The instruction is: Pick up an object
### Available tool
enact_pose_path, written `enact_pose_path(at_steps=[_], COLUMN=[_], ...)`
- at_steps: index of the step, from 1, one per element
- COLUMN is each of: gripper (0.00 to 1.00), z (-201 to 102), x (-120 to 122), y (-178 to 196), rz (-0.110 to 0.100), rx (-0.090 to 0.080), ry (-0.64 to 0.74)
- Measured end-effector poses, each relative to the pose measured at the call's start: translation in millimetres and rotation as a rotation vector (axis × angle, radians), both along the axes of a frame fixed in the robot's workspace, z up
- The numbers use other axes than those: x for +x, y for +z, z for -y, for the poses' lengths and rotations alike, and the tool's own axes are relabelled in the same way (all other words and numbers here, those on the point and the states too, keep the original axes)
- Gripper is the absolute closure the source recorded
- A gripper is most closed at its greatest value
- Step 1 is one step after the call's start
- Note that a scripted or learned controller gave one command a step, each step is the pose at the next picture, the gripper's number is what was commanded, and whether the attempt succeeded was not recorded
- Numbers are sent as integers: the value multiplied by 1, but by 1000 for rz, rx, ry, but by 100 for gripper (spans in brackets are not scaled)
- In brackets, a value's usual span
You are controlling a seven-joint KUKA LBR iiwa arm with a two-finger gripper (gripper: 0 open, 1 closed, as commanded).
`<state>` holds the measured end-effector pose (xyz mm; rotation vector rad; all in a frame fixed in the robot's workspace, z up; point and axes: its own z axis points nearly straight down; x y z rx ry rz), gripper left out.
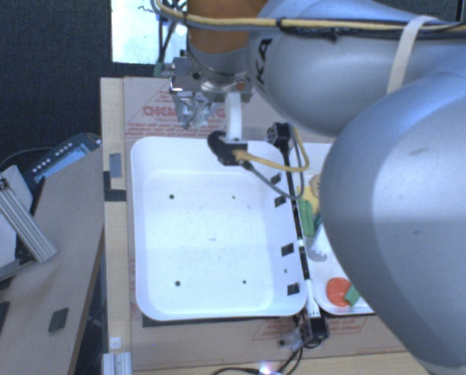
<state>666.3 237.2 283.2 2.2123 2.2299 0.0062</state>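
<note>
your gripper (192,114) hangs over the far rim of the left bin (151,209), above the cardboard (151,108) — you cannot tell from here how it stands. nothing shows in its grasp. the objects lie in the right bin (327,307): an orange-red piece (337,291) near its front, a yellow-green one (308,206) further back — both well apart from the gripper, part hidden by the arm (374,92).

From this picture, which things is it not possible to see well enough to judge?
- Right bin, camera view: the grey arm covers most of it, so how many things lie in it is unknown.
- Orange object and yellow-green object: partly under the arm; what they are is unclear.
- Claw, beyond the far rim of the left bin: small and blurred; its state cannot be judged.
</note>
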Motion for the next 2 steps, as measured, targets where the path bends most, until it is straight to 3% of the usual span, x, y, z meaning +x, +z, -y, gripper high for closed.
enact_pose_path(at_steps=[2], gripper=[100], z=[3], x=[-2], y=[38], rz=[2], rx=[-1], ry=[2])
